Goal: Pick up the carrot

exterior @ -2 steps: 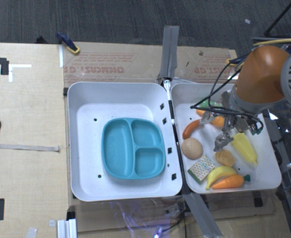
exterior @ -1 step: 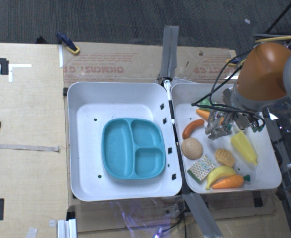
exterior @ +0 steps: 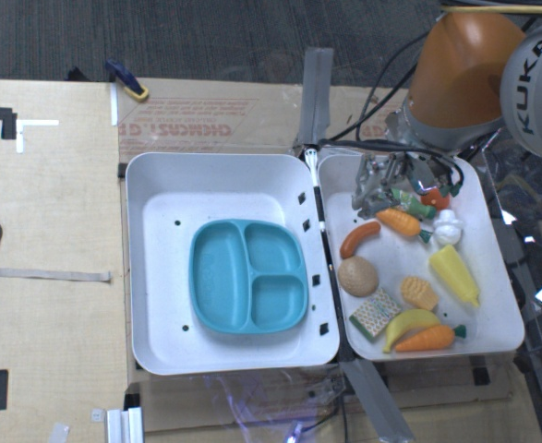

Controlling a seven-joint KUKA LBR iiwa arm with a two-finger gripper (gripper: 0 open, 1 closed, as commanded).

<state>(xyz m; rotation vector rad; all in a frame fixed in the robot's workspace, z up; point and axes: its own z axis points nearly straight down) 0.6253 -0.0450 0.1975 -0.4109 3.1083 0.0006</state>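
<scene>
Nearest, a carrot point(exterior: 427, 340) lies with a banana point(exterior: 407, 324) in the right bin point(exterior: 501, 275); the left bin point(exterior: 150, 275) holds a blue tray point(exterior: 247, 277). Gripper point(exterior: 374, 192) state: cannot tell.

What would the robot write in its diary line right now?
task: pick up carrot | gripper: over right bin, near upper carrot | second carrot: bin front | holding: nothing seen

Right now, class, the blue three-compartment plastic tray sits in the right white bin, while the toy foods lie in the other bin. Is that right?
Not quite. The camera view shows the blue three-compartment plastic tray in the left white bin; the toy foods, such as the orange carrot, lie in the right bin.
</scene>
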